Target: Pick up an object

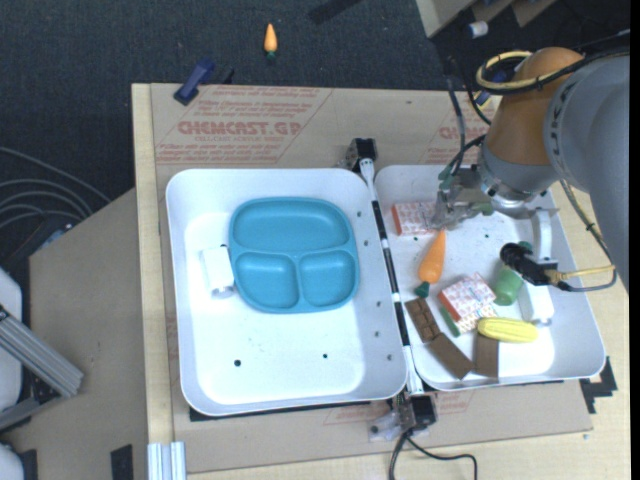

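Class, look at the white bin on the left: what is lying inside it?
Inside the left bin lie a blue divided tray and a small white object beside it. Whatever lies under the tray is covered.

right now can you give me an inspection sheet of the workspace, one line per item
surface: two white bins side by side on a board printed in red, left bin, right bin
job's things: in the right bin a carrot, corn cob, green piece, patterned box, brown bars, red-and-white packet
clutter: blue divided tray and a small white piece in the left bin
grippers: tool low over the right bin's far end, beside the packet; nothing seen held
cables: black cable at the near edge, grey cables on the floor at left
surroundings: small orange object and blue object on the dark floor
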`<state>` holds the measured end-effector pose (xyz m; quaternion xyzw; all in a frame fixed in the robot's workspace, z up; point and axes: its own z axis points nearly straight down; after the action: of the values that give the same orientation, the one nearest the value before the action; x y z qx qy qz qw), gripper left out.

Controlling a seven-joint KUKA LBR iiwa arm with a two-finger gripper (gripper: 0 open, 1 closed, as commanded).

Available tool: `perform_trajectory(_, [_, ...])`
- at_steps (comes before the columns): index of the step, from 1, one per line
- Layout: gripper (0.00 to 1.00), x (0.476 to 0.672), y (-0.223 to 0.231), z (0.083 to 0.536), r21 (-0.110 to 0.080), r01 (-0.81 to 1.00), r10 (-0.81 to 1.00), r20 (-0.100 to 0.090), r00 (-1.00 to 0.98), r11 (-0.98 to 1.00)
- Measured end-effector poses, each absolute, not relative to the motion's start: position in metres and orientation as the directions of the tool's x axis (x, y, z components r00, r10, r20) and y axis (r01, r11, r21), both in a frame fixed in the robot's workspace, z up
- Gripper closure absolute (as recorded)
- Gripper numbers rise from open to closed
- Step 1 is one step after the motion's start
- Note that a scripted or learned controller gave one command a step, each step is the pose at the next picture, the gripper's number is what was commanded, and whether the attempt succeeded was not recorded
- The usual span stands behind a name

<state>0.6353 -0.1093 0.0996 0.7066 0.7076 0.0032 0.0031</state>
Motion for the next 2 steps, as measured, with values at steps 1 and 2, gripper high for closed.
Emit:
perform_trajectory(1, [1.0, 0.6126, -0.085, 0.2088, 0.003, 1.0, 1.0, 0.0, -0.002, 0.002])
perform_trajectory(2, [0.0, 0.6116, -0.0851, 0.2071, 0.0, 1.0, 1.0, 0.0, -0.001, 0.001])
